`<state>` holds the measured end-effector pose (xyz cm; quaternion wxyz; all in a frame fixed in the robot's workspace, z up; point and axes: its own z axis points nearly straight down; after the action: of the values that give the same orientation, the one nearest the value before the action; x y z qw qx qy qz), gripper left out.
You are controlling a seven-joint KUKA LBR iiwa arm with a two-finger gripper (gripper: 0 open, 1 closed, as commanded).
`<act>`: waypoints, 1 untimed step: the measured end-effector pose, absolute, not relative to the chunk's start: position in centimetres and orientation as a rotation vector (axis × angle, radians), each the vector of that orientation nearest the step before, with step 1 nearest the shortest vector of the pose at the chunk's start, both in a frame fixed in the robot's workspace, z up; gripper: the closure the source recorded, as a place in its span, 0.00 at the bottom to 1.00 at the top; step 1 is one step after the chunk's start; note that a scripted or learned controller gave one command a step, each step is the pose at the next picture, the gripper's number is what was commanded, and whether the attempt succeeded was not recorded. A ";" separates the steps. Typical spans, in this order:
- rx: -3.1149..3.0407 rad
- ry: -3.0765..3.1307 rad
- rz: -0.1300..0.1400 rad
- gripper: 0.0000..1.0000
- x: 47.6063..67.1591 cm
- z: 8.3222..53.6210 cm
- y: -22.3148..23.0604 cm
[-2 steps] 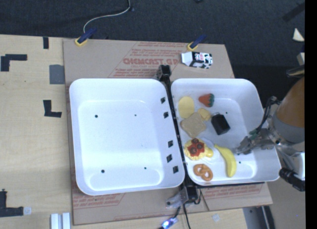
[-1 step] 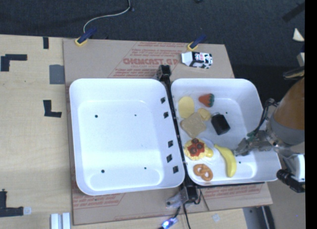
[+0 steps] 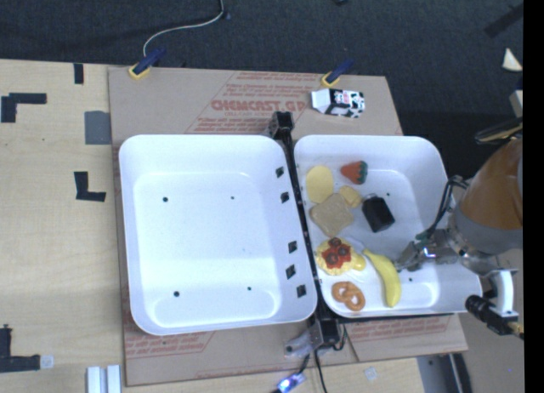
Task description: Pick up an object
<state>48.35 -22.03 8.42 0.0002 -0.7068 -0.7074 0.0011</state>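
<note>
Now, reading my feed from the near edge back:
Pretzel (image 3: 348,295): nearest me, at the right bin's front, just beside the banana.
Banana (image 3: 387,276): lies lengthwise near the front wall.
Pizza slice toy (image 3: 337,256): touching the banana's upper end.
End effector (image 3: 414,257): low over the right bin (image 3: 425,155), just right of the banana; I cannot tell its grip state, and I see nothing in it.
Arm (image 3: 493,204): grey with orange band, reaching in from the right.
Bread slice (image 3: 332,213): mid-bin.
Black block (image 3: 377,213): right of the bread.
Yellow round piece (image 3: 320,183): farther back.
Strawberry (image 3: 355,171): near the back wall.
Left bin (image 3: 204,146): beside the right one on the desk (image 3: 51,213).
</note>
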 end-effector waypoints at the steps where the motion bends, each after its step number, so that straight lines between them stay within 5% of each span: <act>1: -2.219 -2.221 0.002 1.00 48.3 9.5 -22.0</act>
<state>48.34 -21.98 9.52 0.0009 -0.7067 -0.7075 0.0007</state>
